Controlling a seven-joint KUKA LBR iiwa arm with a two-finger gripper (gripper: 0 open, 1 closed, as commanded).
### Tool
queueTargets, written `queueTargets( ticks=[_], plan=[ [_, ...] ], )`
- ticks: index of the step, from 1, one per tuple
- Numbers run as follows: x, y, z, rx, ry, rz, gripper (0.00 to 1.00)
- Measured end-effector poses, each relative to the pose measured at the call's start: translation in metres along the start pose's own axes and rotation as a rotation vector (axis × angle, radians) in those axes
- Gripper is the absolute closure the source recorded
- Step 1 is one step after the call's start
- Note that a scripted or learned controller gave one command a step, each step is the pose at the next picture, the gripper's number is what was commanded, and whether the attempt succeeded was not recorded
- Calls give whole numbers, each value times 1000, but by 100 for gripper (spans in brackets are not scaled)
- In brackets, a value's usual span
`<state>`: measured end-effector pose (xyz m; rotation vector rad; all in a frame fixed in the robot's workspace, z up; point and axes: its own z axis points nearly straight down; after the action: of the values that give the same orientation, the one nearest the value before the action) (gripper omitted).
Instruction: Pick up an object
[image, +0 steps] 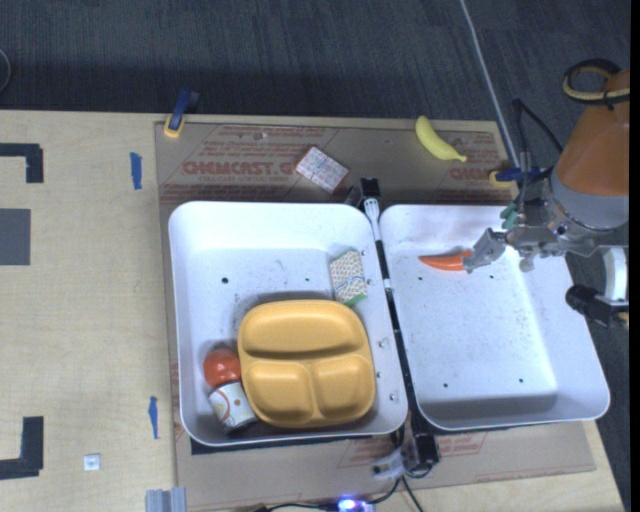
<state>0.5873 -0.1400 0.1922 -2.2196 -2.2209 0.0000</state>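
Note:
An orange carrot-shaped toy (443, 262) lies on the floor of the right bin (500, 370), close to its back wall. My gripper (492, 247) hangs low at the carrot's right end, touching or nearly touching its tip. The grey arm with its orange band (598, 165) reaches in over the bin's back right corner. The left bin (200, 300) holds a yellow divided tray (305, 362), a red-orange ball (221, 366), a small white can (232, 404) and a patterned pouch (348, 274).
A yellow banana (438, 140) and a patterned card (320, 168) lie on the brown board behind the bins. A blue clamp (180, 112) grips the board's back left corner. Cables hang at the front between the bins.

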Motion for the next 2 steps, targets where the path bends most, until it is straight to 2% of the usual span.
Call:
queueTargets(
  ticks=[1,2],
  plan=[
    [30,80,106,-5,-2,-1,0],
    [30,81,96,-8,-4,-3,100]
  ],
)
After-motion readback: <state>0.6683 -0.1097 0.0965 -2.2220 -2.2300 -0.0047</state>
